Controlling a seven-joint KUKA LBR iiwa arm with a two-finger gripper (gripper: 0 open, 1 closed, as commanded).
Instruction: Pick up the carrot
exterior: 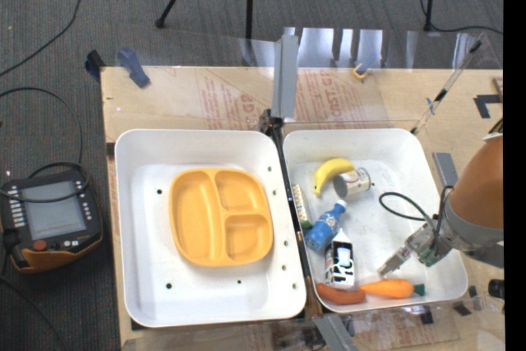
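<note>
Carrot (386,288) lies along the right bin's (448,267) near wall, beside a red sausage-like toy (341,295). Approach step — the gripper (393,264) hangs just above it; jaws look near-closed w/ nothing between them. Next: open, shift down over the carrot, close across it. Farther back: carton (340,261), blue bottle (324,226), can (353,182), banana (333,172).
</note>
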